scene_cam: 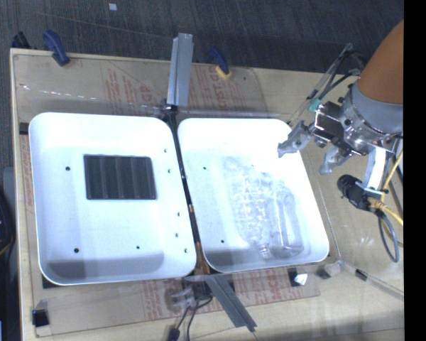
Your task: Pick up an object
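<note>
The gripper (309, 151) hovers at the right bin's (199, 190) far right corner, above the rim, fingers spread apart with nothing between them. The clear plastic bottle (266, 208) lies on its side in the right bin, toward the near right, apart from the gripper. In the left bin (50, 190) sits a dark ribbed block (120, 177), untouched. By my reckoning, nothing is picked yet: the reach down, the closing and the lift all remain.

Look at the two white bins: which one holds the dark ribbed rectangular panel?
The left bin, farther from the gripper. The right bin instead holds clear plastic bottles.
</note>
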Controlling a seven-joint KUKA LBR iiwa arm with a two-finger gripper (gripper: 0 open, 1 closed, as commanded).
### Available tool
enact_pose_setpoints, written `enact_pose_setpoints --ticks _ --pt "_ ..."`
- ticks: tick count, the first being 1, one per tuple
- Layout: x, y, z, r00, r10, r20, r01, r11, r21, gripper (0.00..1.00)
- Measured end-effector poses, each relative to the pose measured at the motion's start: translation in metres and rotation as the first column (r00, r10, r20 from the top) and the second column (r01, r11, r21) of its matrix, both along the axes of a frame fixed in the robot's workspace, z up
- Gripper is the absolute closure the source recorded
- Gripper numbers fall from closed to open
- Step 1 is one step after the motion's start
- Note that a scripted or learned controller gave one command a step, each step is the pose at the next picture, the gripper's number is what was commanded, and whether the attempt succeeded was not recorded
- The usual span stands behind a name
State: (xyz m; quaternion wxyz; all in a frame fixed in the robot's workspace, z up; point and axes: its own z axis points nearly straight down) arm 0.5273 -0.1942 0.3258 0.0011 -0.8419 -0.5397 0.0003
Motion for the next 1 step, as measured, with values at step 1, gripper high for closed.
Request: enact_pose_setpoints --ticks 1 --pt "-0.0504 -0.0027 0.0056 0.976 -0.218 -0.002 0.218 0.976 -0.002 0.0"
